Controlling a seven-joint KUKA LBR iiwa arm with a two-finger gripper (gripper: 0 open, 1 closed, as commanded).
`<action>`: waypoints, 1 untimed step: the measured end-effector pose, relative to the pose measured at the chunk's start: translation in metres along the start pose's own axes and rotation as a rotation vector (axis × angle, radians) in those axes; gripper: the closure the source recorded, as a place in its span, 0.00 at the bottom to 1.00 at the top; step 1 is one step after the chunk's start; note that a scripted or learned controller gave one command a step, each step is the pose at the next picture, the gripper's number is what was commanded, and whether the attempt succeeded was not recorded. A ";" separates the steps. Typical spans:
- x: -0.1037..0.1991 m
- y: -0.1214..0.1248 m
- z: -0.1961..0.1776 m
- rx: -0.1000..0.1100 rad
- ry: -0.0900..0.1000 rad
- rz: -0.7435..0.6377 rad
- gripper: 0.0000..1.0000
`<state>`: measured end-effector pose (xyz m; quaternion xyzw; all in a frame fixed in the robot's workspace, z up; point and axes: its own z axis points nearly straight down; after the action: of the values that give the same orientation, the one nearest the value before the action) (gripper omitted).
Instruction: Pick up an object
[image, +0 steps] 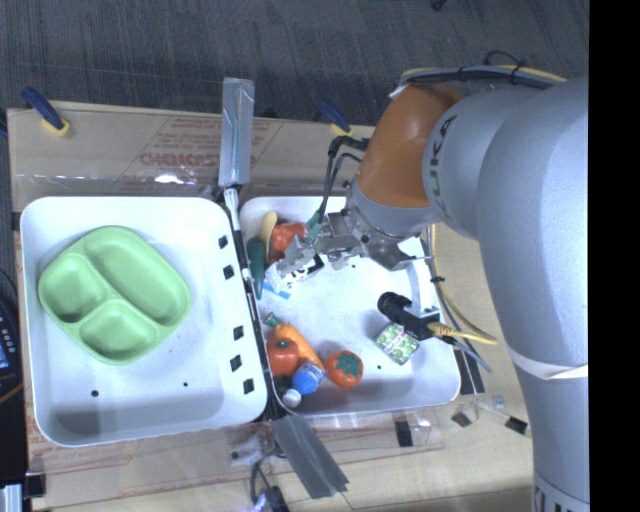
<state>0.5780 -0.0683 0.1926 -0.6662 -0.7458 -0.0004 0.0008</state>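
- Right bin (345, 300), near-left corner: a blue bottle (307, 380) lies with its white cap pointing into the corner.
- Just right of it, by the near edge, sits a red tomato (346, 368) with a green top, just beside the bottle.
- Right behind the bottle, against the bin's left wall, an orange pepper (281, 358) and a carrot (304, 346) lie pressed together.
- Toward the right edge, well apart from the tomato, lies a small green-and-white packet (397, 344).
- Left bin (130, 400): a green plate (113, 292) with three compartments lies flat, nearer the left edge than the right.
- The gripper (300, 262) hangs low over the far-left part of the right bin, close to the left wall. Whether it is released, clenched or grasping something, I cannot tell from here.
- Between the gripper and that wall, a dark green stick (256, 262) lies along the wall.
- In the far-left corner, just behind the gripper, a red thing (285, 236) and a yellow thing (268, 226) sit side by side, too hidden to name.
- The arm (500, 170) comes in from the right over the bin's far-right corner, orange band (400, 150) above the wrist.
- So the pickable things all lie in the right bin, mostly along its left wall and near edge.
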 end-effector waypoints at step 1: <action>0.014 -0.006 -0.044 0.000 -0.002 -0.183 0.00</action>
<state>0.5704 -0.0549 0.2362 -0.5954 -0.8035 0.0004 0.0000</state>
